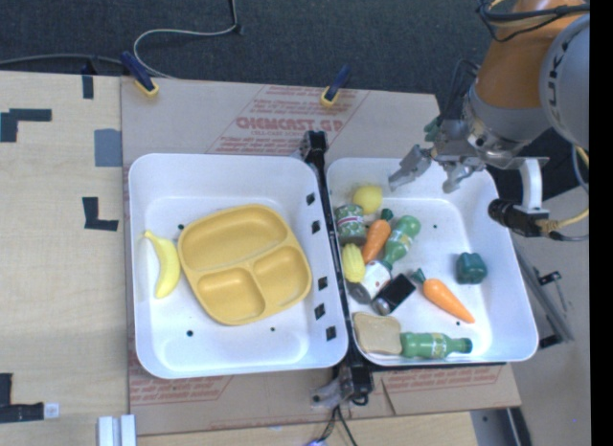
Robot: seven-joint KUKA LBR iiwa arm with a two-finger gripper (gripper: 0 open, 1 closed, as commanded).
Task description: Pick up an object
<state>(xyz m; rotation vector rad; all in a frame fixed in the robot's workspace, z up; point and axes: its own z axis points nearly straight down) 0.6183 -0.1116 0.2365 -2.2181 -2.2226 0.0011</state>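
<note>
Camera view, left to right: left bin (144, 339) has a smooth yellow banana (164, 264) beside a yellow divided plate (244, 262). Right bin (508, 324) holds glossy plastic food, incl. an orange carrot (448, 301) and a green bottle (434, 345). Pincer (433, 172) hangs open, empty, above its far edge. Approach step, I judge; next it must descend onto one item.

Brown cardboard sheet (278, 123) under both bins, pinned by two yellow-and-blue clamps (334, 87); black cable (182, 33) looping across dark carpet (335, 4).

arm (536, 42) cut off at right edge
</note>
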